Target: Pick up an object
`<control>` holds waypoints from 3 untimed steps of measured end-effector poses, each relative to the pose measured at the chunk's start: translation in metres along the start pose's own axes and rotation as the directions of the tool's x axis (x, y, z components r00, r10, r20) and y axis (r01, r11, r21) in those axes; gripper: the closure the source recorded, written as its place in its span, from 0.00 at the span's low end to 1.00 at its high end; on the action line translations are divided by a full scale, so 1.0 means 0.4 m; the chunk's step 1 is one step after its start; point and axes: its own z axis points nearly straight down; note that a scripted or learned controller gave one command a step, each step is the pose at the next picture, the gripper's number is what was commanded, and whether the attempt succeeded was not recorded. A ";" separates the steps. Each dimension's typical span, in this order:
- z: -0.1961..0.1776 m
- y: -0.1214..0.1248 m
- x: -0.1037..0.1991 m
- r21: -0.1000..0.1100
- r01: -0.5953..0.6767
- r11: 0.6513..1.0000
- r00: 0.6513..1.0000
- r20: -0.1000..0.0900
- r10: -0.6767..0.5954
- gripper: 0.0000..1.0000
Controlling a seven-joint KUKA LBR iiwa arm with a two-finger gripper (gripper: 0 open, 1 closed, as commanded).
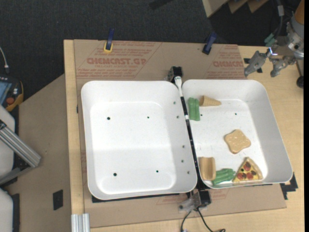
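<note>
The right bin holds several toy foods. A green piece lies by its left wall, with a tan cone just to its right. A slice of toast sits in the middle. Along the near wall lie a tan block, a green vegetable and a pizza slice. My gripper hangs above the bench past the bin's far right corner, open, with nothing between its grey fingers.
The left bin lies beside the right one, joined at a black-clipped seam. Both rest on a cardboard sheet held by clamps. Metal framing stands at the far left.
</note>
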 end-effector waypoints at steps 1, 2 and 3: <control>0.491 -0.112 0.065 0.009 -0.001 1.000 1.000 -0.004 0.001 0.00; 0.205 -0.143 0.318 -0.007 0.009 1.000 1.000 -0.002 -0.009 0.00; -0.005 -0.115 0.539 -0.009 0.007 1.000 1.000 -0.002 -0.007 0.00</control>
